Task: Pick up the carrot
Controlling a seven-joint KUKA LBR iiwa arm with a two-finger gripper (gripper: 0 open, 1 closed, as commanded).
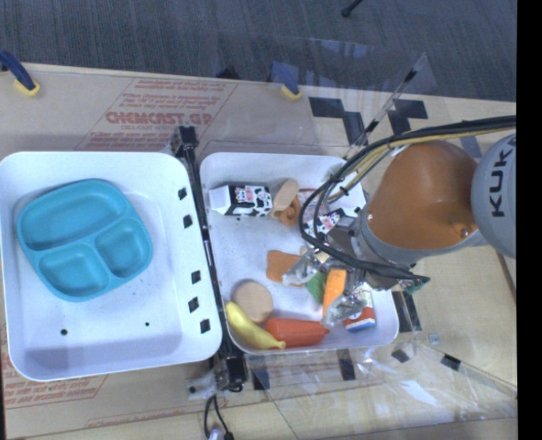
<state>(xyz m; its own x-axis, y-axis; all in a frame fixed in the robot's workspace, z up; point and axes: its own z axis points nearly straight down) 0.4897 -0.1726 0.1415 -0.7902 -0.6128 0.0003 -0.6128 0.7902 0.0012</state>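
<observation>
The jaws (337, 287) are hanging low in the right bin (217, 246), and the carrot (334, 293) is sitting right at them, standing nearly upright with its green top (317, 287) to the left. From this slanted view the metal parts seem to be flanking the carrot's upper half, but clutter and cables are blurring the edges, so whether they are closed on it or merely resting beside it cannot be told.

The carrot is looking like a small plastic toy: light, stiff, smooth and likely a bit slippery, tapering toward its tip. The thick middle of the orange body is probably offering the best hold, since a pinch near the tip could squeeze it out.

Just right of the carrot a small red, white and blue box (360, 318) is lying. Nearer the front edge a red sausage-like piece (295, 331) is lying flat, touching a yellow banana (249, 329), with a tan bun (252, 300) just behind. A milk carton (241, 200) is resting at the far side.

The left bin (32, 356) is holding a blue divided plate (82, 237), and both bins are sitting on the counter (115, 108).
</observation>
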